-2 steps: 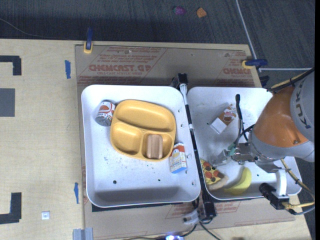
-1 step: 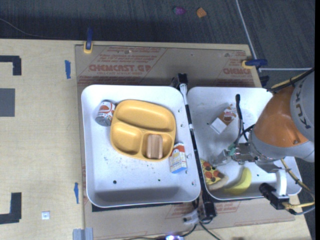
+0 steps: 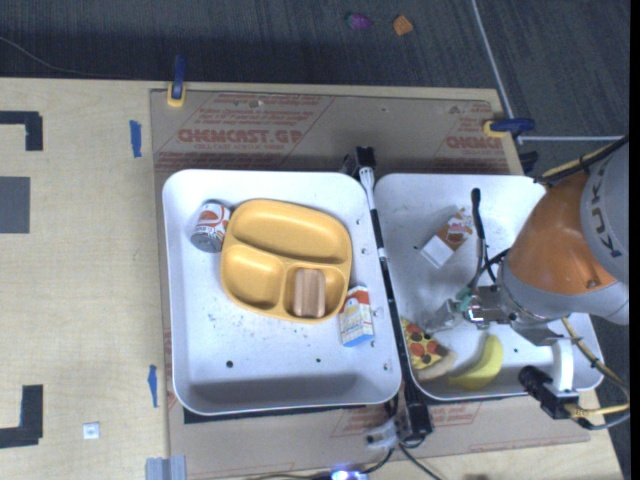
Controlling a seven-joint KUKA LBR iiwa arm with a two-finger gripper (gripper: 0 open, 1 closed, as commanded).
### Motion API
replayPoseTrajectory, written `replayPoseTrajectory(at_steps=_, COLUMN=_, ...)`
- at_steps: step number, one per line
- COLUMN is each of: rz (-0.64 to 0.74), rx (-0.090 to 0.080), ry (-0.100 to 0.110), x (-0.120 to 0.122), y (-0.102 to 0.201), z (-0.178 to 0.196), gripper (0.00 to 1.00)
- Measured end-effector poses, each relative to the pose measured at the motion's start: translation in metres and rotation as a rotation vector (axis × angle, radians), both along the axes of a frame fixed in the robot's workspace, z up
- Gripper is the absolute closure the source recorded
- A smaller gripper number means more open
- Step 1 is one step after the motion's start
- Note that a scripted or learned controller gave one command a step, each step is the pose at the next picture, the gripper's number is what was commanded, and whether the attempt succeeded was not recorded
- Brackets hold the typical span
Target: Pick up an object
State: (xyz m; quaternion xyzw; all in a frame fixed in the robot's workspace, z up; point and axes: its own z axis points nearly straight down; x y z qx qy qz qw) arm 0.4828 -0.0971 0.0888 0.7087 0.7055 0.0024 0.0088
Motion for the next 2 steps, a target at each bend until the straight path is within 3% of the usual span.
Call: replayPoseTrajectory(at_steps=2, rz=0.0, rx=0.0, ry=0.0, x=0.0, y=0.0002, z=0.0, gripper=0.0)
